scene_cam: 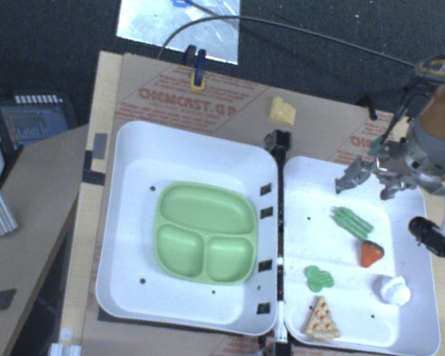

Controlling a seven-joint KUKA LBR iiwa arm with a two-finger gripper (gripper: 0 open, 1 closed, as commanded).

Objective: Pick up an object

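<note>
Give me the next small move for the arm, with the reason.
Probably lower the pincer toward the green bean pod. The pincer hangs open above the right bin, holding nothing, and the pod is the nearest item just below it.

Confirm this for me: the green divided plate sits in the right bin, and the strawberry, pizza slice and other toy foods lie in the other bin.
Not quite. The camera view shows the green divided plate in the left bin, not the right one. The strawberry, pizza slice and other toy foods do lie in the other bin, the right bin.
</note>
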